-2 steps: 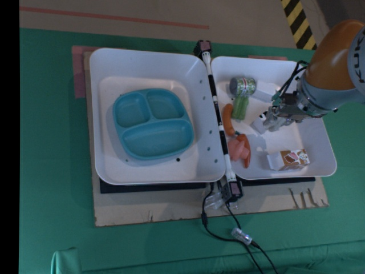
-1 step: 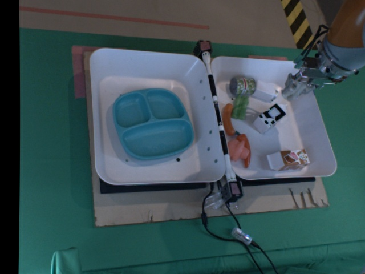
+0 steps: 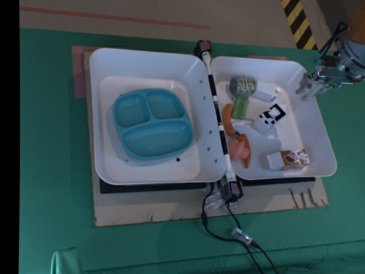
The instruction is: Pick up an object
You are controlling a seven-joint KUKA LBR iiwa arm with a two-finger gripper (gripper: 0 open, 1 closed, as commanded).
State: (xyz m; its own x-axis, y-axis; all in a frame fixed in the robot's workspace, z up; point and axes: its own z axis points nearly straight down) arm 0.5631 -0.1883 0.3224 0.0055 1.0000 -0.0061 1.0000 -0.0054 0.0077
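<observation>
**Green bench, two white bins, gripper at the right rim**

Green cloth covers the bench (image 3: 51,153), and a brown cardboard sheet (image 3: 142,214) lies under both bins. At the left of the frame, the shallow white left bin (image 3: 108,67) holds a teal plastic plate with three compartments (image 3: 153,123), lying flat near its middle. A black-and-white striped divider bar (image 3: 215,110) runs between the bins, with black cables (image 3: 228,233) trailing from its lower end.

Right of it, the shallow white right bin (image 3: 319,147) holds a small green-labelled tin can (image 3: 243,85) on its side, a white cylinder (image 3: 265,91) just beside it, a green stalk-shaped toy (image 3: 240,106), an orange sausage-shaped toy (image 3: 227,119), an orange-red lumpy toy (image 3: 242,148), a white box with black squares (image 3: 269,118), and a small brown-and-white carton (image 3: 289,159) near the lower right corner.

At the upper right, the grey metal gripper (image 3: 308,89) hangs over the right bin's upper right rim, apart from every object. Whether it is spread or pressed together, I cannot tell.
</observation>
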